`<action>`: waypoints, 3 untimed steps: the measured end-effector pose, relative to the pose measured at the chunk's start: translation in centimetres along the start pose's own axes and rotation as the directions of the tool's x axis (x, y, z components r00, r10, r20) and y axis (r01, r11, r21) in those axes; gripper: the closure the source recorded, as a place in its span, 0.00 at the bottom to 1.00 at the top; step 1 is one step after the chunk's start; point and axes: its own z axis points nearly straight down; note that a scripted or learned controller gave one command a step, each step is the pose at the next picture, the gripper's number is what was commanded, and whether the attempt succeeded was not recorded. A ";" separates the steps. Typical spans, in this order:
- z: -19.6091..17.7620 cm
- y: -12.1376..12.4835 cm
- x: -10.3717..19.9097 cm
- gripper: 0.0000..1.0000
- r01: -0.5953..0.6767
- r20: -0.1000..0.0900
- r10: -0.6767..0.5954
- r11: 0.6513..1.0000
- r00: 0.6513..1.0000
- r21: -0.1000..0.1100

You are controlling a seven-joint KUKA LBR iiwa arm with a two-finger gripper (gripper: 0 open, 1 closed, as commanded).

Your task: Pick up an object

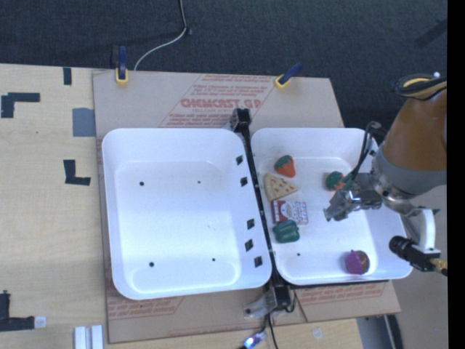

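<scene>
All candidate objects sit in the right bin, none lifted: strawberry-like red piece, tan wedge, red-white packet and green pepper-like item clustered by the center divider, a dark green item mid-bin, a purple one near the front right corner; left bin holds none of them. The tool hangs low over the right bin's floor just beside the dark green item, likely lined up for it, nothing visibly between its tips. Its spread can't be told from this slanted view, too dark and small.
</scene>
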 end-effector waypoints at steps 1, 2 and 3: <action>-9.1 -0.6 11.8 1.00 0.018 0.000 -0.018 0.999 1.000 -0.026; -15.9 6.1 17.2 1.00 0.012 0.003 -0.011 1.000 1.000 -0.029; -10.6 0.6 7.5 1.00 -0.008 0.006 0.008 1.000 1.000 -0.011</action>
